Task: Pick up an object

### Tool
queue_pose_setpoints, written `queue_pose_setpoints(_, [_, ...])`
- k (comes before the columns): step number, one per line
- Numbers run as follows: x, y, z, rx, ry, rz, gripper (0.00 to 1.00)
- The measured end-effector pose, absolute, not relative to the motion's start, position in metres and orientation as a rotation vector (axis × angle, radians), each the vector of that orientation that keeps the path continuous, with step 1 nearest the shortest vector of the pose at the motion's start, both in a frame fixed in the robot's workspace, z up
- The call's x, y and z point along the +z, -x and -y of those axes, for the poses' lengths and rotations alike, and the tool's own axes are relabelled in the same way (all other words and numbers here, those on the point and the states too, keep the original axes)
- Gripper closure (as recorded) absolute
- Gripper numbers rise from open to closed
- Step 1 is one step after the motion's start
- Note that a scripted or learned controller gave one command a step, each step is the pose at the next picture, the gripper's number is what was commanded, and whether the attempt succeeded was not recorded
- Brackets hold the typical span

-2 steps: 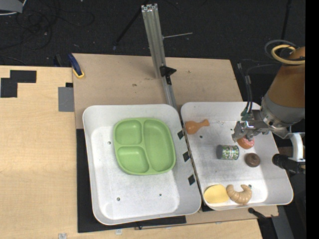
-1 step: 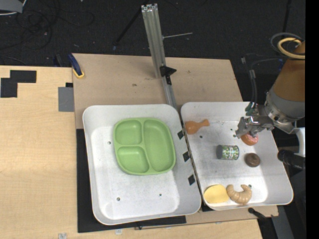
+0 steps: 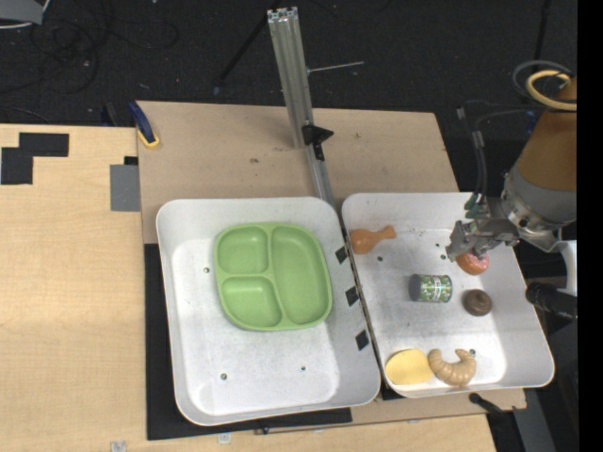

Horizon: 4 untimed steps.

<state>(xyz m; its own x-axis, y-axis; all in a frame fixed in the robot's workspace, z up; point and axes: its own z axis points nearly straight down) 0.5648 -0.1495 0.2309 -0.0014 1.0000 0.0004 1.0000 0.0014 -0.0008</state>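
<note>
Green can [image 3: 431, 288] beside brown disc [image 3: 478, 302], croissant [image 3: 453, 366] below.

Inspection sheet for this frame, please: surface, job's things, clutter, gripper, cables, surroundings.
Surface: two white bins, left bin, right bin.
Job's things: in the right bin, can on its side, brown disc, orange drumstick, yellow piece, tan croissant, red object.
Clutter: green tray in the left bin.
Gripper: gripper low over the red object; grasp unclear.
Cables: black cable by the arm.
Surroundings: metal post.
</note>
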Motion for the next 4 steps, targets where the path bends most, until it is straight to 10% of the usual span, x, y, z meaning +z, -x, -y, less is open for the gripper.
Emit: queue_pose_setpoints(4, [0.224,-0.582,-0.051,0.000,2.214,2.226,1.00])
